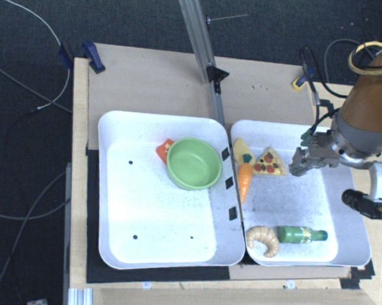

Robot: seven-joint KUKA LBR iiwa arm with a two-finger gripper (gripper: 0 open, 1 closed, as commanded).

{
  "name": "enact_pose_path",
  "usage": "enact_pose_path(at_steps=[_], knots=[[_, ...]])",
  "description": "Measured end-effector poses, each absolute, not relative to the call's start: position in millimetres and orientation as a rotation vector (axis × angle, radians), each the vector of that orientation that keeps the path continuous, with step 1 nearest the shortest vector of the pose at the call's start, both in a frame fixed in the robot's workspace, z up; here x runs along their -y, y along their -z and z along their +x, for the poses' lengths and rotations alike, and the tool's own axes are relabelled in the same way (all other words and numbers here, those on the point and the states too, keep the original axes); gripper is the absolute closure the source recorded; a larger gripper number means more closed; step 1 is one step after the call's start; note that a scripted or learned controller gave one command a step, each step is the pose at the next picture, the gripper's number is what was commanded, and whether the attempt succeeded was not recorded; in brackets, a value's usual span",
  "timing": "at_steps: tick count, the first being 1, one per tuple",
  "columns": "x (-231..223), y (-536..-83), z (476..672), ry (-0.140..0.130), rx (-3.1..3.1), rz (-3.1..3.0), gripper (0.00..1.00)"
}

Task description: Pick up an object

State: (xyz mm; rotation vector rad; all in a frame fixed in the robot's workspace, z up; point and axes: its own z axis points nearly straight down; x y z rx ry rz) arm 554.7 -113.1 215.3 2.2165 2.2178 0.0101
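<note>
Two shallow white bins, the left bin (pixel 159 228) and the right bin (pixel 292 204), sat side by side on a black mat (pixel 90 252) atop a pale wooden bench (pixel 144 80). Blue clamps (pixel 92 55) gripped the bench's far edge, a slanted metal rail (pixel 196 28) crossed above it, and thin cables (pixel 32 15) trailed over dark carpet (pixel 15 247).

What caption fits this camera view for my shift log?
End effector hovers in the right bin beside the pizza slice; green bowl sits in the left bin.
</note>
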Motion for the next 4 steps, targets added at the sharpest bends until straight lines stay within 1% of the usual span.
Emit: enact_pose_path(at_steps=[1, 2, 3, 4], knots=[[112.7, -220.4, 555.6, -0.004, -2.220, 2.218, 1.00], [64.9, -232.3, 574.5, -0.007, -2.228, 2.214, 1.00], [2.4, -240.5, 589.2, -0.008, -2.230, 2.213, 1.00], [-50.1, -242.4, 613.3, -0.007, -2.229, 2.214, 1.00]])
